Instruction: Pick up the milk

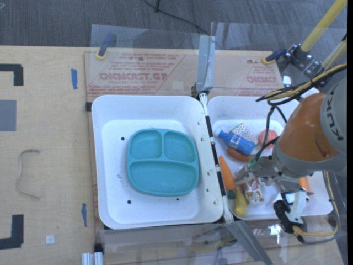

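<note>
The milk (254, 192) is a small white carton with red print. It lies near the front of the right bin (314, 210), between a yellow toy and the arm. My gripper (249, 176) hangs low in that bin, right above the carton's far end and close to it. The grey wrist and the orange band (309, 132) cover the bin's right half, so I cannot make out whether the gripper touches the carton.
A blue bottle (236, 141), a patterned packet (243, 131), a red item (268, 137), an orange carrot (226, 174) and a yellow piece (240, 204) crowd the right bin around the milk. In the left bin (110, 120) lies a teal divided plate (163, 162). Cables hang at the front right.
</note>
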Tool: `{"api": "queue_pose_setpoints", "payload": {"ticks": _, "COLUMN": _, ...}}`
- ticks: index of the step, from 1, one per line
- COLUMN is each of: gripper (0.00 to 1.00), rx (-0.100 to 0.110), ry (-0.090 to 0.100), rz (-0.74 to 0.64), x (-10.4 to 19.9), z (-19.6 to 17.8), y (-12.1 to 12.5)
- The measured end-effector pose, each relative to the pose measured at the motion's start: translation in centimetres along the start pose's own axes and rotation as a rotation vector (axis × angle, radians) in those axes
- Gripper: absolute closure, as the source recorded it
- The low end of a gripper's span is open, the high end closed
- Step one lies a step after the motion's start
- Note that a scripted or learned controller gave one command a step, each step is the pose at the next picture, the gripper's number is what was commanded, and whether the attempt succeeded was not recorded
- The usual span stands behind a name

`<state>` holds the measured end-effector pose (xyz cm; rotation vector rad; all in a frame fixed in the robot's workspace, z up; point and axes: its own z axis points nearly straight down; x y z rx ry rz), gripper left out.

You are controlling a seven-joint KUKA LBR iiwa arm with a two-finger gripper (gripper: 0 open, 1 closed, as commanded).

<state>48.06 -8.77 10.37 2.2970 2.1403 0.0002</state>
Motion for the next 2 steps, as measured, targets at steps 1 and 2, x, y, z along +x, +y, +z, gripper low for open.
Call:
{"api": "queue_pose_setpoints", "payload": {"ticks": 1, "gripper": 1.00, "rx": -0.001, "ry": -0.002, "rz": 0.005, "x": -0.2, "z": -0.9, "y": 0.0}}
{"api": "queue_pose_setpoints", "payload": {"ticks": 2, "gripper": 1.00, "rx": -0.001, "ry": 0.000, "rz": -0.330, "x": -0.1, "z": -8.1, "y": -0.1}}
